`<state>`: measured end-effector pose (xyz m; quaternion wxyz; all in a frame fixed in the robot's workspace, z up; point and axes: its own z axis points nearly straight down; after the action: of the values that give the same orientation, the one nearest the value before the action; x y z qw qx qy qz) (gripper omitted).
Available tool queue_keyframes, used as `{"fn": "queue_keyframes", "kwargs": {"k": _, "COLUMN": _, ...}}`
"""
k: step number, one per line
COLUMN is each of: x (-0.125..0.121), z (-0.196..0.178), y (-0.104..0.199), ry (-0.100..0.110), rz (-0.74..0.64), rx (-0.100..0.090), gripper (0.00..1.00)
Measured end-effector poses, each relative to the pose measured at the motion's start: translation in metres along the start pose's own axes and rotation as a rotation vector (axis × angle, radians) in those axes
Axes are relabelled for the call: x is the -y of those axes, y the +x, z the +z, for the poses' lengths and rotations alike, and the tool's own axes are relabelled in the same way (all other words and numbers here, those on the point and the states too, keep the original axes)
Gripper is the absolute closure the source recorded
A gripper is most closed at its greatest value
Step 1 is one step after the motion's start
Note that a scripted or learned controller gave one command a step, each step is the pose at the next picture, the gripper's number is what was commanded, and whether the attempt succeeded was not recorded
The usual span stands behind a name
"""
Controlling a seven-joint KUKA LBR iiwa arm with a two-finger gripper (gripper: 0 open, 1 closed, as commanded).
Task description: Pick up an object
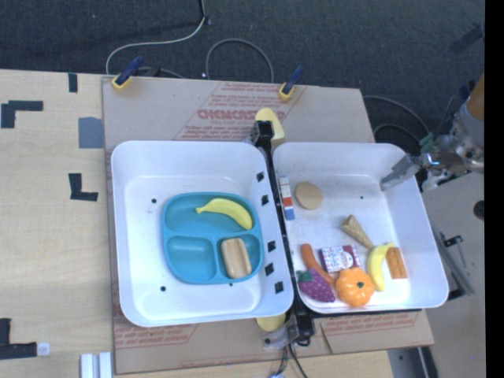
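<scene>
Starting at the near edge of the right bin (409, 211), a cluster of toy food is seen: purple grapes (316, 287), an orange pumpkin (354, 287), a small banana (379, 264) with an orange block (396, 263) beside it, a carrot (313, 262) and a red-and-white packet (339, 257) whose printing is too small to be read. Farther in, a tan wedge (356, 231) is laid with its long axis slanting toward the far left, and a round biscuit (308, 195) sits beyond it. The gripper (396, 173) is held over the far right corner of that bin, so every candidate lies to its near left, the wedge being closest. Nothing is pinched; whether it is spread cannot be told. In the left bin, a blue tray (185, 239) bears a banana (227, 211) and a bread roll (235, 257). Red lettering on the far cardboard (228, 113) is partly legible, roughly "CHEMCAST".
</scene>
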<state>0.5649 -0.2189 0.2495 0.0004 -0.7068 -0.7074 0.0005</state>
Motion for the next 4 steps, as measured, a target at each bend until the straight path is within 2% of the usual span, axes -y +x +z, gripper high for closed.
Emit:
{"fn": "queue_keyframes", "kwargs": {"k": 1, "x": -0.008, "z": 0.170, "y": 0.041, "ry": -0.005, "rz": -0.002, "rx": 0.005, "gripper": 0.00}}
{"fn": "queue_keyframes", "kwargs": {"k": 2, "x": -0.010, "z": 0.152, "y": 0.038, "ry": -0.010, "rz": 0.000, "rx": 0.006, "gripper": 1.00}}
{"fn": "queue_keyframes", "kwargs": {"k": 3, "x": -0.015, "z": 0.046, "y": 0.085, "ry": -0.012, "rz": -0.006, "rx": 0.000, "gripper": 1.00}}
{"fn": "queue_keyframes", "kwargs": {"k": 4, "x": -0.017, "z": 0.036, "y": 0.138, "ry": -0.002, "rz": -0.006, "rx": -0.002, "gripper": 1.00}}
